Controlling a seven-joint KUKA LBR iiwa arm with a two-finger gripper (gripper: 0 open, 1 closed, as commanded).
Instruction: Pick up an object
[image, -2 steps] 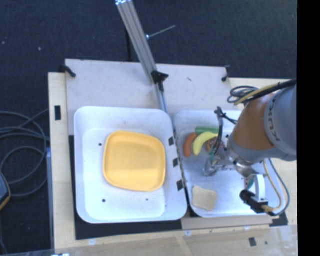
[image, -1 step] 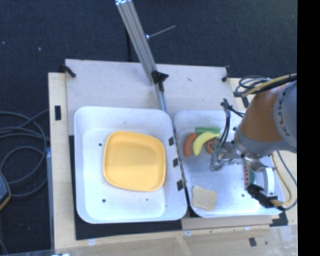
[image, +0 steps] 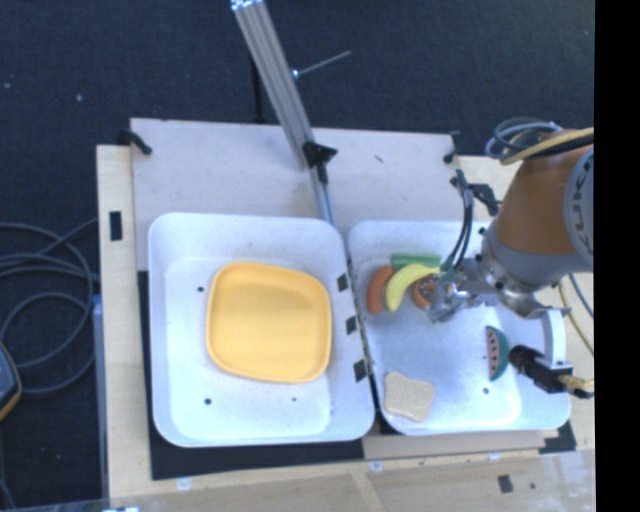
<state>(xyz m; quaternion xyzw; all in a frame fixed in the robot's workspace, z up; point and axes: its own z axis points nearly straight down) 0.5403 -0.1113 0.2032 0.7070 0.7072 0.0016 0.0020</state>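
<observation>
Camera view is showing the gripper (image: 440, 303) hanging low in the right bin (image: 455, 400), right of centre in the frame, just beside the cluster of toy food: a banana (image: 399, 289), an orange-red piece (image: 378, 290) and a green piece (image: 415, 262). Whether it is closing on anything I cannot tell. A bread slice (image: 408, 396) is lying at the bin's lower left, a watermelon slice (image: 496, 352) toward its right. A yellow plate (image: 269, 322) is sitting in the left bin (image: 180, 240). Picking well here is probably meaning singling out one piece and centring over it before lifting, since crowded neighbours are risking a slip.
</observation>
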